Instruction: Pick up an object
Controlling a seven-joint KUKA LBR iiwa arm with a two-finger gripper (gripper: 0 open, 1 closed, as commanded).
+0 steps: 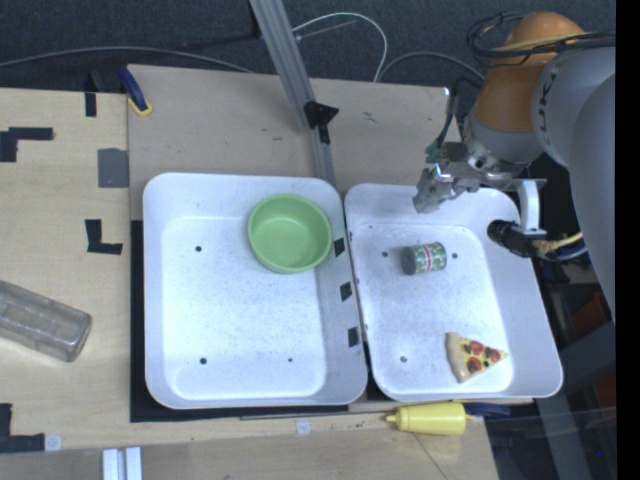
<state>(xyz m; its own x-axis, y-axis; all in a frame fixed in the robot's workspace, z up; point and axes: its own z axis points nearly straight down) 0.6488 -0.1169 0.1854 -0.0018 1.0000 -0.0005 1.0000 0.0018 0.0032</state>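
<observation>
Can (424,259), a small cylinder on its side, lies in the upper middle of the right bin (520,308); a toy pizza slice (472,355) sits lower right. A round green bowl (290,233) rests upper right in the left bin (180,298). The gripper (432,192) hangs over the right bin's top rim, holding nothing.

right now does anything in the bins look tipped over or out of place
The small can in the right bin lies on its side rather than upright. A yellow bottle lies on the bench just outside that bin's front edge.
</observation>
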